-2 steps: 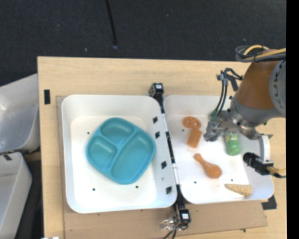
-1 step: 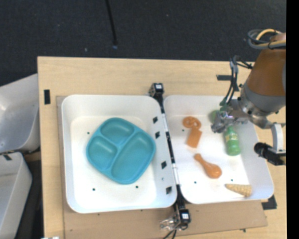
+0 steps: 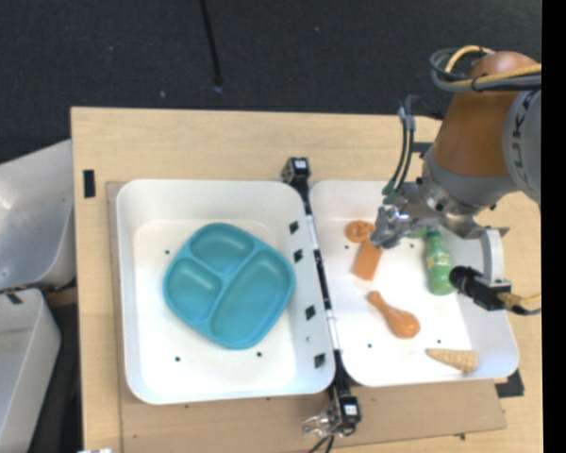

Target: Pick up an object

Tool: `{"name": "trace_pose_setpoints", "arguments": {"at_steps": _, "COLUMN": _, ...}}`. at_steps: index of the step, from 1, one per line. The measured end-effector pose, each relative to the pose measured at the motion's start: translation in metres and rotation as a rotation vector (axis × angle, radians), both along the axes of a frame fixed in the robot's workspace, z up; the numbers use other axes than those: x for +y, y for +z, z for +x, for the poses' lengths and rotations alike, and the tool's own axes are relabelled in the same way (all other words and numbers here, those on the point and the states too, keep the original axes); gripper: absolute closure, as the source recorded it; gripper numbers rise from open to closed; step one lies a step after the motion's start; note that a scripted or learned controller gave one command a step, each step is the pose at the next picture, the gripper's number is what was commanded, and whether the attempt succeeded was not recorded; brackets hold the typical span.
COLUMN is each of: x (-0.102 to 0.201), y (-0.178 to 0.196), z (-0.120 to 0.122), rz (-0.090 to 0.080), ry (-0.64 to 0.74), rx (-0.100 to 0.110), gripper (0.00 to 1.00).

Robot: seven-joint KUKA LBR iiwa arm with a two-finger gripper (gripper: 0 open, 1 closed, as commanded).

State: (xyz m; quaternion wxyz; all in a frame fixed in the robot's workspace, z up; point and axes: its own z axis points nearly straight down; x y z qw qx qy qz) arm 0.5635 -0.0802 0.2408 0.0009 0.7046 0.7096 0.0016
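Note:
My gripper (image 3: 388, 227) hangs over the upper left part of the right bin (image 3: 486, 343). Just below its tip lies an orange block (image 3: 366, 261), tilted, and a small orange round piece (image 3: 357, 230) sits right beside its left side. A green bottle (image 3: 438, 263) lies to the right, partly under the arm's wrist. An orange drumstick-shaped toy (image 3: 396, 315) rests lower in the bin, and a tan cone (image 3: 453, 358) lies near the front right corner. From this angle nothing is seen held in the gripper.
The left bin (image 3: 141, 347) holds a blue divided plate (image 3: 228, 284). A ridge with black clips (image 3: 313, 272) separates the bins. A black fitting with a cable (image 3: 481, 288) sticks out from the arm over the right bin's right side.

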Motion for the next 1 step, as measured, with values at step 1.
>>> {"name": "trace_pose_setpoints", "arguments": {"at_steps": 1, "x": 0.0449, "y": 0.0073, "z": 0.0048, "rz": 0.000, "ry": -0.001, "rx": 0.001, "gripper": 1.00}}
